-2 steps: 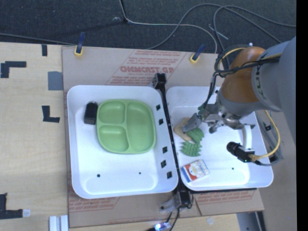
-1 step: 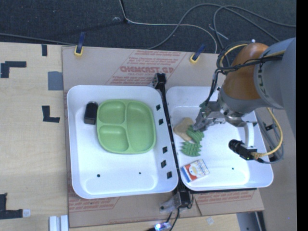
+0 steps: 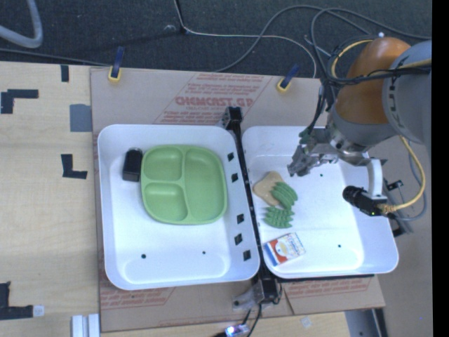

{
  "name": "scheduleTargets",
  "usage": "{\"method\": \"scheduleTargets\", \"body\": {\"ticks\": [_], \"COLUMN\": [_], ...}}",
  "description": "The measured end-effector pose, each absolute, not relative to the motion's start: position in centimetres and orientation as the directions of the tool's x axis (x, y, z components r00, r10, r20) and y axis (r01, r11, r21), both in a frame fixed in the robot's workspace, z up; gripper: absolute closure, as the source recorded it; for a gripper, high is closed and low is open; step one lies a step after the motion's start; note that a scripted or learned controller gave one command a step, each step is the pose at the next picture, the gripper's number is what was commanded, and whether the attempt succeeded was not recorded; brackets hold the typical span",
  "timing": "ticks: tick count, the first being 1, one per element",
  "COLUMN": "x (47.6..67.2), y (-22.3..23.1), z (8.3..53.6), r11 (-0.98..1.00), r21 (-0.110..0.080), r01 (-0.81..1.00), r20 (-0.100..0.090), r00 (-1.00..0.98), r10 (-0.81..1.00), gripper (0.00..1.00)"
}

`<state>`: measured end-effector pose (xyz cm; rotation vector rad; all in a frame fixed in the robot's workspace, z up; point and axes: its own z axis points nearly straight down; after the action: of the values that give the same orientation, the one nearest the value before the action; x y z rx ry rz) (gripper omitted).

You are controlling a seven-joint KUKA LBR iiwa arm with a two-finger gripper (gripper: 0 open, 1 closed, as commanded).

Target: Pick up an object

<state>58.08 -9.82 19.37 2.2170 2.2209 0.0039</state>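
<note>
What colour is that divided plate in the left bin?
Light green. The plate shows plainly in the camera view.

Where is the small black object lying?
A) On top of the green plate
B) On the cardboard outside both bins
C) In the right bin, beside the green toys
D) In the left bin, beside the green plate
D: the small black object lies in the left bin, at the green plate's left edge.
</note>
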Motion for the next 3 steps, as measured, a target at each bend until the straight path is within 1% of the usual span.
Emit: {"method": "scheduleTargets", "body": {"ticks": [1, 2, 3], "x": [57.2, 57.3, 57.4], "y": [-9.7, -9.7, -4.9], "z": [24.4, 27.7, 27.6], "r11": [0.001, 0.001, 0.006], "r21": [0.004, 0.003, -0.001], "r01": [1.000, 1.000, 1.000], "r20": [-0.001, -0.001, 0.001], "r00": [-0.001, -0.001, -0.006], "r10": [1.000, 1.000, 1.000], "gripper": [1.00, 1.00, 1.00]}}
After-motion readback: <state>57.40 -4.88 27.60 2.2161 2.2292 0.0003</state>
